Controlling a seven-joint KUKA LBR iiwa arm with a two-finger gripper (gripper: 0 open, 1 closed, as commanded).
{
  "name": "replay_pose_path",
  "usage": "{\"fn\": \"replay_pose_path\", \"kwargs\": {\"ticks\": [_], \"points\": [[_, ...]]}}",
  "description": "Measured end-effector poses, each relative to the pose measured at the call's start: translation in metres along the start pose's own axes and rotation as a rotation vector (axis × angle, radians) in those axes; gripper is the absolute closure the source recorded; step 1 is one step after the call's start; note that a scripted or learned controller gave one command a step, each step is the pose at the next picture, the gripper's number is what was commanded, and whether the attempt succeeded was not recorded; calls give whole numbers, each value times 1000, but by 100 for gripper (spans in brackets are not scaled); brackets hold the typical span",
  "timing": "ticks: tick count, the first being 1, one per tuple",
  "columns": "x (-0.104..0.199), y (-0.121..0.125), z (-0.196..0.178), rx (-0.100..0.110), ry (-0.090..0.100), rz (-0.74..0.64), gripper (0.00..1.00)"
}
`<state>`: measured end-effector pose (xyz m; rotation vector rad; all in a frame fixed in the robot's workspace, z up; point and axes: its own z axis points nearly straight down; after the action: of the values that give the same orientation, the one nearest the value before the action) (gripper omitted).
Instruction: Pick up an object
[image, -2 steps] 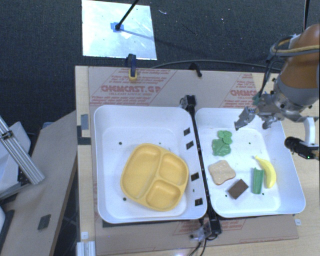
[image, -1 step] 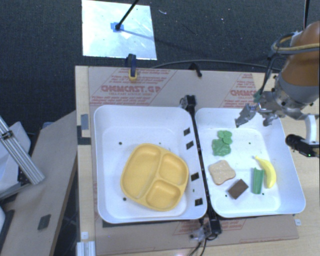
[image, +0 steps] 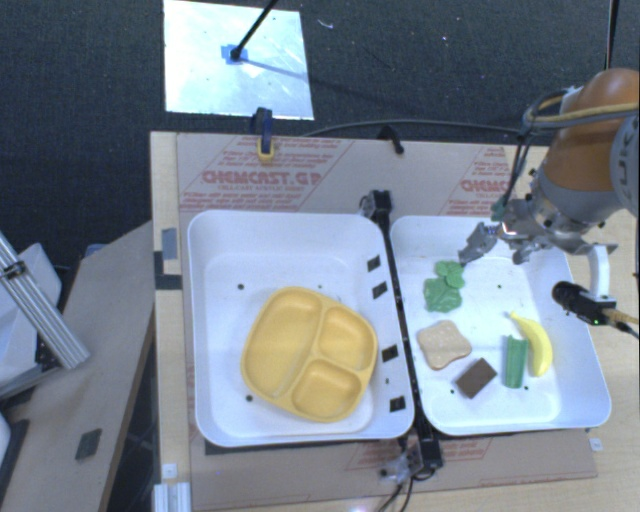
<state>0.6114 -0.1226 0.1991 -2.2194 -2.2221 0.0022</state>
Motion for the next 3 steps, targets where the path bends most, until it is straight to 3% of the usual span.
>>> {"fn": "replay_pose_path", "kwargs": {"ticks": [2, 3], "points": [[3, 5, 113, -1, 0, 0, 0], [3, 7, 99, -7, 0, 0, 100]]}}
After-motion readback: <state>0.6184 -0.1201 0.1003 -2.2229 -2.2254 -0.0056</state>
